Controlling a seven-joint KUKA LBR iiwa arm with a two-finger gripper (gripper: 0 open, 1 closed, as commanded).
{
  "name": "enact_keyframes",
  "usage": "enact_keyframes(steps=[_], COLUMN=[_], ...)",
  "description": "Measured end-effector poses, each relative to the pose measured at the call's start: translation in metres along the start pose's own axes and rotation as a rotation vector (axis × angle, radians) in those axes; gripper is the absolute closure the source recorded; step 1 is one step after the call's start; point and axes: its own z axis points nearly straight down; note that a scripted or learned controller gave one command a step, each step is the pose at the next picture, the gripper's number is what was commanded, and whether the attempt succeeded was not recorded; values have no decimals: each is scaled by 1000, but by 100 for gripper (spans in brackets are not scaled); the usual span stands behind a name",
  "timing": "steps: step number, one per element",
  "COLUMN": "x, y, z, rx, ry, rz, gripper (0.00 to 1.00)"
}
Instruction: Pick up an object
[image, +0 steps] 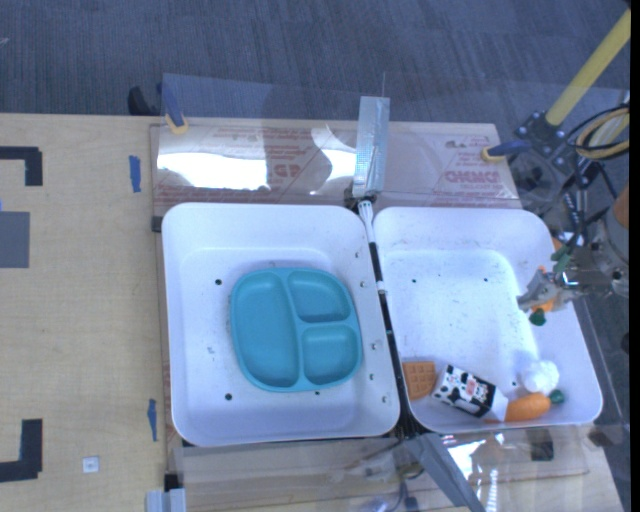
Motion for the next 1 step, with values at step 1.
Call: enact_keyframes(steps=[1], x=[-1], y=[0], z=[-8], rx=[2], ry=[-1], rz=[0], gripper=[100])
